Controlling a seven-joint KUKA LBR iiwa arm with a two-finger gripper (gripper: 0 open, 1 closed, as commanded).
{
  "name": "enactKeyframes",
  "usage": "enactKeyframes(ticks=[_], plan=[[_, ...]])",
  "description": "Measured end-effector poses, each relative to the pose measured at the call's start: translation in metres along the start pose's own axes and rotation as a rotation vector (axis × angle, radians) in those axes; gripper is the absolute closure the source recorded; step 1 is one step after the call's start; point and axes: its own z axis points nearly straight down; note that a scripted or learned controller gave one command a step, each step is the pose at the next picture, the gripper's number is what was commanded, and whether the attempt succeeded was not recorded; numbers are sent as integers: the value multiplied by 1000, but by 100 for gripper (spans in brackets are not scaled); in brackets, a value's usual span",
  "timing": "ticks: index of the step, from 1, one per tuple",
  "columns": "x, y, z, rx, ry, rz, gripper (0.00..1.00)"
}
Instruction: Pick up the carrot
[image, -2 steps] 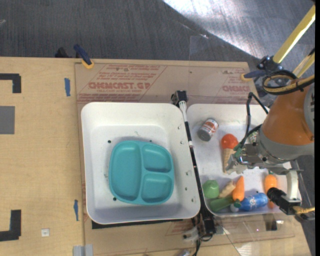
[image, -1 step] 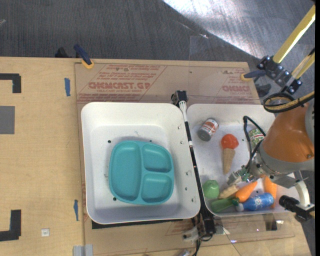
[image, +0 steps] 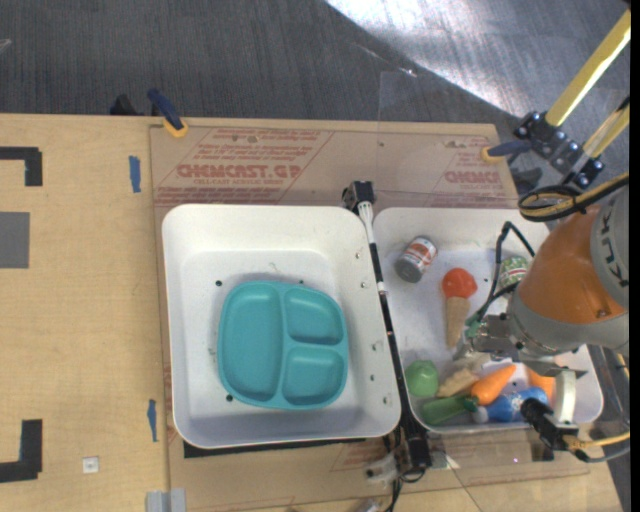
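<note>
Camera view looks down on a tan wooden table (image: 80, 330) with blue tape marks, dark carpet beyond. Two shallow white bins sit side by side. One teal divided plastic plate (image: 283, 342) lies in the left bin (image: 190, 300). The right bin (image: 480, 222) holds one small tin can (image: 415, 257), one toy ice-cream cone (image: 458, 300), one green ball (image: 422, 378) and one orange plastic carrot (image: 495, 383) near its front edge. The grey-and-orange arm (image: 565, 285) bends over that bin, its hand (image: 487, 338) just above the carrot; whether it is spread or pressed together I cannot tell.
</note>
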Motion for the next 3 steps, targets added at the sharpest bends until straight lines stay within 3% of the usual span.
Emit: enactKeyframes(ticks=[1,2,3], plan=[[-29,5,0,-3,2,-330,100],[7,2,0,-11,-11,-215,100],[9,0,3,-6,-7,-216,0]])
